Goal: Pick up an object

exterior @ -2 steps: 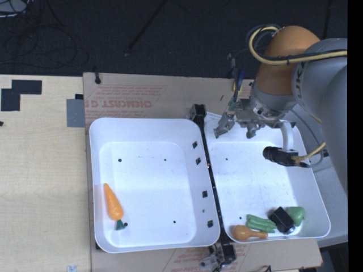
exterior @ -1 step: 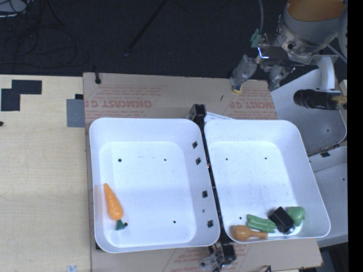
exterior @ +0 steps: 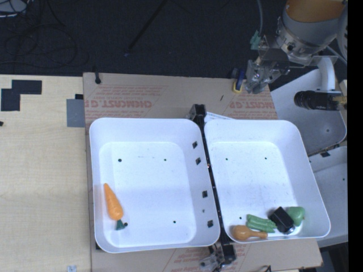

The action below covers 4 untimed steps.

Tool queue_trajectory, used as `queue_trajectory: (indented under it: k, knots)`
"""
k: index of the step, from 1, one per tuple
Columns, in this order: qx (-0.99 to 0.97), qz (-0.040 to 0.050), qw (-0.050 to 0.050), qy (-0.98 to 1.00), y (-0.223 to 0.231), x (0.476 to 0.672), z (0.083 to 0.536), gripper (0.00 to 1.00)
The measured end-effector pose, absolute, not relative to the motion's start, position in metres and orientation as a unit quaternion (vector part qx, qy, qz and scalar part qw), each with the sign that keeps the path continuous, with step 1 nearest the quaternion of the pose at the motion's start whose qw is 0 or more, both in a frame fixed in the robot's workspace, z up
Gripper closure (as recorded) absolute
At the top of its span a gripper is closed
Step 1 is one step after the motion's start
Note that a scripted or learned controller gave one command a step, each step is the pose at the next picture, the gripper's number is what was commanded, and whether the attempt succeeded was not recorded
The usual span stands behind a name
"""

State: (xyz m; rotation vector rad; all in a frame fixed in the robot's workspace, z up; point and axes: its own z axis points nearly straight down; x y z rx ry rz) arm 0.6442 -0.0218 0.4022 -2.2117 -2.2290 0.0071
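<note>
The tool (exterior: 258,79) hangs above the bench behind the 2 bins; I cannot tell its state. Next it must descend toward the carrot (exterior: 113,202) or another object.

a robotics lab: a grey industrial arm with an orange band (exterior: 313,16) hangs its pincer (exterior: 258,78) above a pale wooden bench (exterior: 39,174). below the pincer sit two shallow white plastic bins (exterior: 144,128) on printed cardboard (exterior: 164,98). behind it, loose black cables (exterior: 39,21) trail over dark flooring.
</note>
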Motion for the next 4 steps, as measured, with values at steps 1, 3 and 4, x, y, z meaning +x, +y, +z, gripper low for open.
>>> queue_trajectory:
  k: [1, 3, 4]
  knots:
    - [-0.709, 0.0037, 0.003, -0.705, -0.079, 0.591, 0.354, 1.00]
    - [-0.710, 0.0040, 0.005, -0.705, -0.217, 0.523, 0.257, 1.00]
    - [-0.707, -0.0022, -0.006, -0.707, -0.215, 0.499, 0.388, 1.00]
